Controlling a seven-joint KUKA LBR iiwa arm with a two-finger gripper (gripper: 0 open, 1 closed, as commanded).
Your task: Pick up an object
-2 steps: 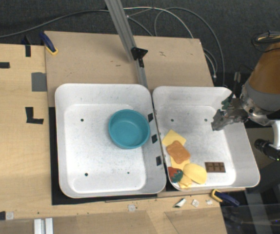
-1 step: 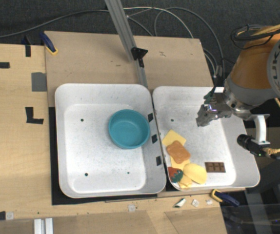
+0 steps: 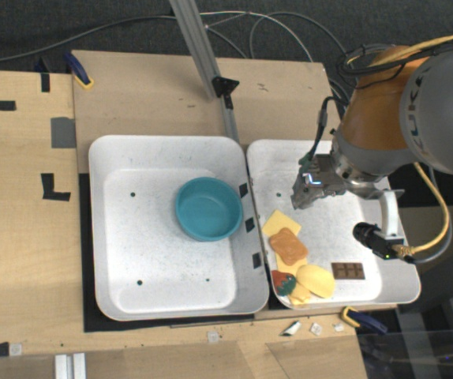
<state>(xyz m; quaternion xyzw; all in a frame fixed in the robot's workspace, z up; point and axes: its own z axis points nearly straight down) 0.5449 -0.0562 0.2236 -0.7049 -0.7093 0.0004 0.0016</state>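
Hovering over the right bin (image 3: 384, 290), end effector (image 3: 304, 197) just above the pile of toy food (image 3: 290, 251) at the near left corner. Can't tell its state. Probably lining up on the yellow slice (image 3: 280, 224). Blue bowl (image 3: 207, 208) sitting in the left bin (image 3: 124, 235).

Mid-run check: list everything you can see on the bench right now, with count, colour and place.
Bins: 2, white, side by side on the bench.
Bowl: 1, teal, right of centre in the left bin.
Cheese slice: 1, yellow, near the right bin's left wall.
Toast-like piece: 1, orange-brown, overlapping the slice's near side.
Yellow pieces: a small pile with red and green bits, right bin's near-left corner.
Chocolate bar: 1, brown, right bin's near side.
Gripper: 1, grey, over the right bin.
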